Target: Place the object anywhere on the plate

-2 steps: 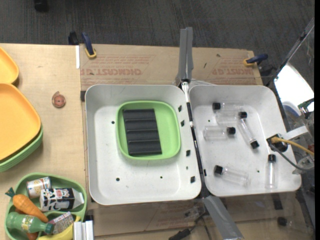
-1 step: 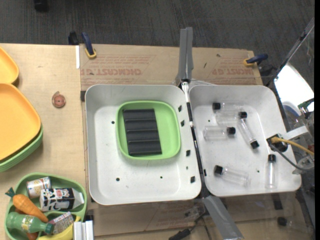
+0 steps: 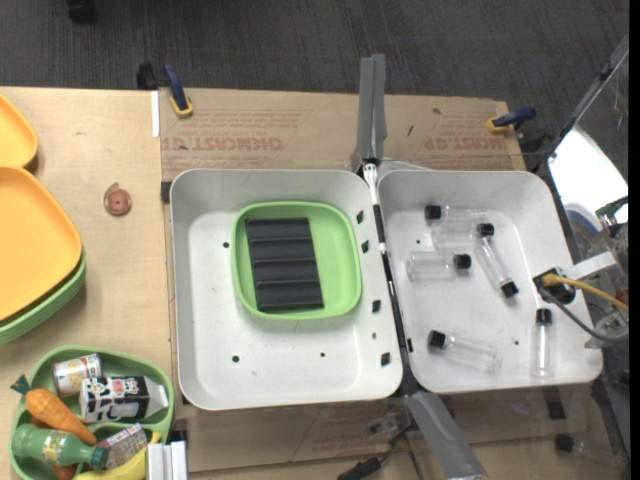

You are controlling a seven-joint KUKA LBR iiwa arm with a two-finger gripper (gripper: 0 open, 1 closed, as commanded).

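Camera view shows nothing delivered: the clear vials [image 3: 470,258] lie in my right bin [image 3: 560,203], the green plate [image 3: 345,268] awaits them, and my end effector's state I cannot tell.

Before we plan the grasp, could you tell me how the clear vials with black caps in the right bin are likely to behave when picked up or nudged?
The vials look like clear cylinders lying on their sides, so they will probably roll if nudged. Their smooth walls may slip between fingers. They seem small and empty, so likely light, and the right bin should stop any that roll.
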